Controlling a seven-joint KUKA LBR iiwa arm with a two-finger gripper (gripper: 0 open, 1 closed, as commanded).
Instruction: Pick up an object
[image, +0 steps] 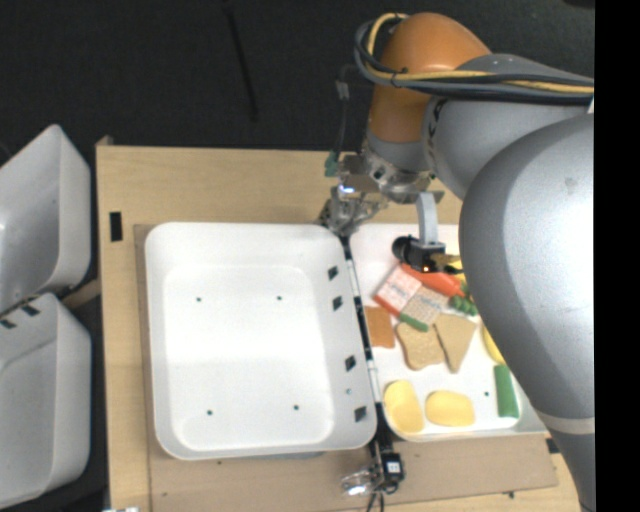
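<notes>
Grey arm (530, 210) with an orange band (425, 45)

Bulky, smooth, rounded grey casing; black and yellow cables loop over the glossy orange band; below it a grey metal wrist carries a small dark gripper (343, 212).

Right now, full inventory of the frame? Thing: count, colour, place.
Bins: 2, white, side by side on the bench.
Bench: 1, tan wood, under the bins.
Yellow pieces: 2, right bin, near edge.
Bread-like slices: 2, tan, right bin, middle.
Packet: 1, pink-red, right bin.
Green stick: 1, right bin, by the arm.
Arm: 1, grey with orange band, from the right.
Gripper: 1, over the bins' far shared corner.
</notes>
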